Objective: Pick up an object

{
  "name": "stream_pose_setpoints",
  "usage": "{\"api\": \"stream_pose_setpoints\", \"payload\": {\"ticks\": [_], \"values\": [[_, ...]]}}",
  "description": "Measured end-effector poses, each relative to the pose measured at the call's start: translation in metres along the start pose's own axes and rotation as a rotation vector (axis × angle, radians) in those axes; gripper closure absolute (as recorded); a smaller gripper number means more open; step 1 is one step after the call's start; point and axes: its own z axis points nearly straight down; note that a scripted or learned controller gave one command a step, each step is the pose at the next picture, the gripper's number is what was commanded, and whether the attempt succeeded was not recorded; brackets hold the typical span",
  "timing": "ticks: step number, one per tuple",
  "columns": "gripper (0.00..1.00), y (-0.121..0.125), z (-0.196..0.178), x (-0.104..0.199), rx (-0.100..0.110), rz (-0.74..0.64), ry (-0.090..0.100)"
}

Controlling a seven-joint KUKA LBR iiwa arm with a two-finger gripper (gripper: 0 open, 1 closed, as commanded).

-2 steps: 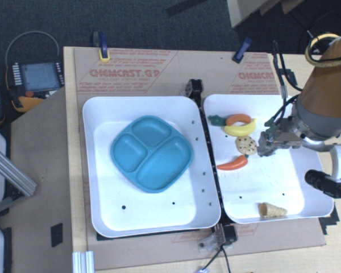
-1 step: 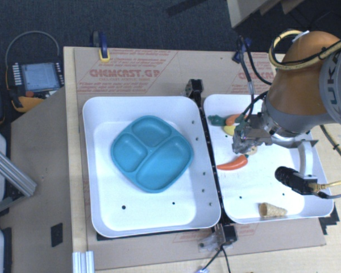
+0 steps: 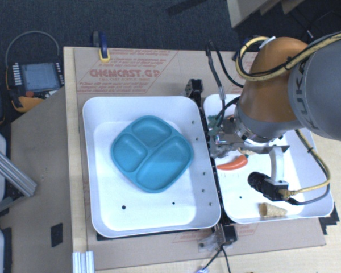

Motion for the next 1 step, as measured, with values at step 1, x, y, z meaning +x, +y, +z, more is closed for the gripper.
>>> {"api": "stream_pose_setpoints", "payload": {"ticks": [1], "values": [[1.0,0.005,0.0032,0.0448,-0.004,0.0,-0.001]]}}
